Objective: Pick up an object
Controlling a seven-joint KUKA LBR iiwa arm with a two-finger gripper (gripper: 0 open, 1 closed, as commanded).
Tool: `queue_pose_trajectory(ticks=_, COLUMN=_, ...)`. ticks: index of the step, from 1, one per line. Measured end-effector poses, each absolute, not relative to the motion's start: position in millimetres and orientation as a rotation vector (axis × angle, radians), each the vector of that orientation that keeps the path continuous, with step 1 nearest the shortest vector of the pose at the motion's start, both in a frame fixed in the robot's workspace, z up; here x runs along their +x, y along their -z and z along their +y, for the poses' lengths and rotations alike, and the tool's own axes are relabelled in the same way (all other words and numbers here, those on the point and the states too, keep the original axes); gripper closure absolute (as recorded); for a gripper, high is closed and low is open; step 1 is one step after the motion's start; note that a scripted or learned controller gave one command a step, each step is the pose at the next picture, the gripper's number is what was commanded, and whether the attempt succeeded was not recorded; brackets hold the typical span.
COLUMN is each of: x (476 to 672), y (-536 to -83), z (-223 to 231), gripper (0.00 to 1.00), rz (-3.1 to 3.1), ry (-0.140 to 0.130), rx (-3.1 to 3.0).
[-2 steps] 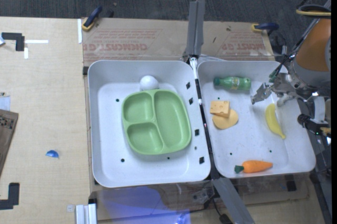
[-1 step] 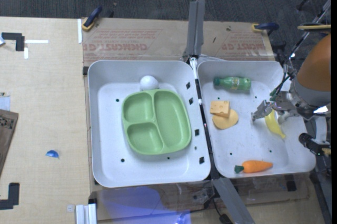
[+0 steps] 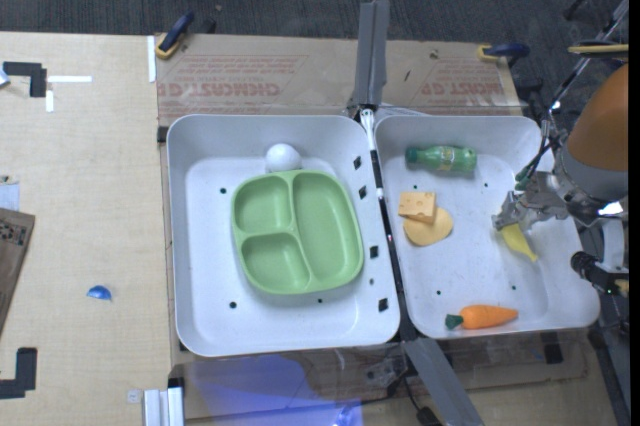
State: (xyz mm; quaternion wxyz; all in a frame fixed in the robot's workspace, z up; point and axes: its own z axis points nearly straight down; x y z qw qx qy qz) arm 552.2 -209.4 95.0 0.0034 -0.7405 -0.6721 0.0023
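a pick is being attempted at the right bin (image 3: pixel 480 129), where the pincer (image 3: pixel 512 219) is being lowered from the right onto a yellow banana (image 3: pixel 520 242) lying near the bin's right wall. how far the pincer is parted cannot be told, and the banana is not being seen between its tips. a green bottle (image 3: pixel 441 158), a cheese wedge (image 3: pixel 418 205) on a yellow disc (image 3: pixel 430 229), and a carrot (image 3: pixel 484 317) are being left apart, well spaced for single grasps. a green tray (image 3: pixel 297 232) and white ball (image 3: pixel 282 155) are being kept in the left bin (image 3: pixel 200 214).
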Motion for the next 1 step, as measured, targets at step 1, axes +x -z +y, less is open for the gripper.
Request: queue_pose_trajectory(ticks=1, x=570.2, y=-202.5, z=-154.4, gripper=1.00, rz=-2.138, ry=-0.007, rx=-2.297)
